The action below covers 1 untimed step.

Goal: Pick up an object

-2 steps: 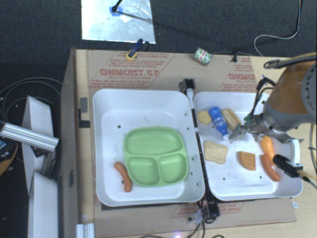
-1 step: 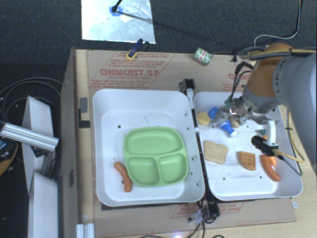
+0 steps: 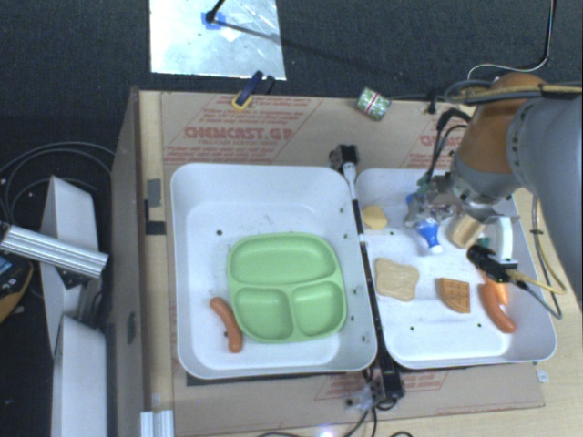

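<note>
White plastic, the left bin (image 3: 196,244) holds a green three-compartment tray (image 3: 286,285), with an orange sausage-shaped piece (image 3: 228,323) just beside the tray's lower left corner. Across the divider, the right white bin (image 3: 455,346) carries a small yellow lump (image 3: 374,216), a pale bread-like slice (image 3: 396,279), a brown toast-like square (image 3: 454,294) and an orange carrot-shaped piece (image 3: 497,304). My gripper (image 3: 428,215) hangs low over a small blue-and-white object (image 3: 429,236) near that bin's upper middle; I cannot tell how my jaws stand.
</note>
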{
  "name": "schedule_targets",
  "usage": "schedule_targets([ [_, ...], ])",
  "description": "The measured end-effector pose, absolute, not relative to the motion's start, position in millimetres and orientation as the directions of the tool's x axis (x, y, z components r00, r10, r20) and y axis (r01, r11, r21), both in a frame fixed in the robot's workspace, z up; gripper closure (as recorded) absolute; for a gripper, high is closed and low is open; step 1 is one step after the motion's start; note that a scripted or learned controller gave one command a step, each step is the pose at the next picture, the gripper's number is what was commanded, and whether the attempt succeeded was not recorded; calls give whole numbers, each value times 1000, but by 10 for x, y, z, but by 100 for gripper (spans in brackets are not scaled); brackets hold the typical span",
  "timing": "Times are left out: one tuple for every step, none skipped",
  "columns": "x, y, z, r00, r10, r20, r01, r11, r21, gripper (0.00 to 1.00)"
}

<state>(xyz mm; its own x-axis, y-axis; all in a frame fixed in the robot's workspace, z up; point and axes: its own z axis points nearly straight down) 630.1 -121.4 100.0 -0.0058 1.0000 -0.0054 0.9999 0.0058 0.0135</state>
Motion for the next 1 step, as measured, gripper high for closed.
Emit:
schedule_targets([
  [5823,-569,1854,-5,1000,1,1000,5,4,100],
])
